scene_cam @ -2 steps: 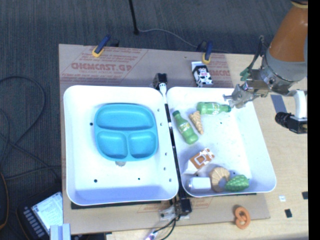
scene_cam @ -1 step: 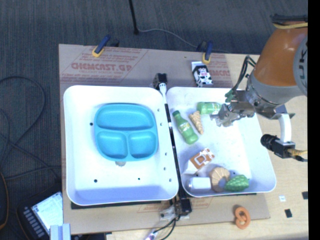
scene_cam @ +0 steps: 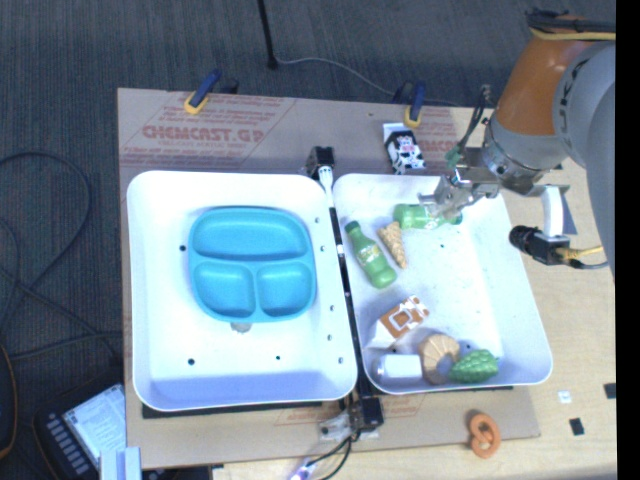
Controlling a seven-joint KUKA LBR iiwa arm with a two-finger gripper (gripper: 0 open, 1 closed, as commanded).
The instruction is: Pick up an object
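**Gripper low over a green piece at the far end of the right bin**

Nearest the camera, a small orange pretzel-shaped item (scene_cam: 484,433) lies on the surface (scene_cam: 590,368) just outside the right bin (scene_cam: 520,308). Inside that bin's near end, a white cylinder (scene_cam: 401,366), a round tan cookie-like piece (scene_cam: 438,353) and a bumpy green toy (scene_cam: 474,365) sit close together, the cookie between the other two. Just beyond them lies a small orange-and-white box (scene_cam: 403,318).

Further in, a green bottle (scene_cam: 369,254) lies tilted near the wall shared with the left bin (scene_cam: 160,348), and a tan cone-shaped piece (scene_cam: 394,243) rests just beside it. The left bin holds a blue divided tray (scene_cam: 251,262), roughly centred.

At the far end of the right bin, a green object (scene_cam: 417,216) lies beside the cone's top. The gripper (scene_cam: 450,200) sits directly over its right end, touching or nearly so; whether its fingers are spread or closed on the piece cannot be told. The grey arm with its orange band (scene_cam: 535,83) rises to the upper right.

Beyond the bins, a small black-and-white figure (scene_cam: 405,151) stands on the cardboard sheet (scene_cam: 240,128), with two clamps along its far edge.
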